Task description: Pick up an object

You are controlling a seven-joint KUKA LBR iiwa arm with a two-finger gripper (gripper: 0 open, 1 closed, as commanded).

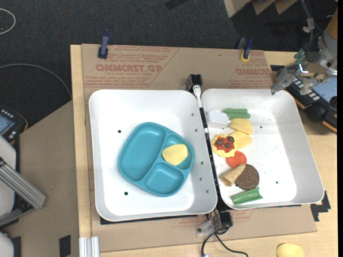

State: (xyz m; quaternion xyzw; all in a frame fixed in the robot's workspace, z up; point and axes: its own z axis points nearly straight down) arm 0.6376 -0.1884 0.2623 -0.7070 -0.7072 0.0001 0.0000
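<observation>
Gripper [282, 82] hovers at two o'clock, over the right bin's [292, 170] far rim; whether it's open or closed I cannot tell. Green bean [246, 196] lies at five o'clock, long axis eight-to-two. Bare floor spreads toward three o'clock.

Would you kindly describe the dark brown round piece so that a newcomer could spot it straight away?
Start at the right bin, where the toy foods lie along its left wall. Follow that cluster toward its near end: the brown disc lies just below the red tomato, beside a tan wedge and above a green pod. It is the only dark, round, flat piece there.
</observation>
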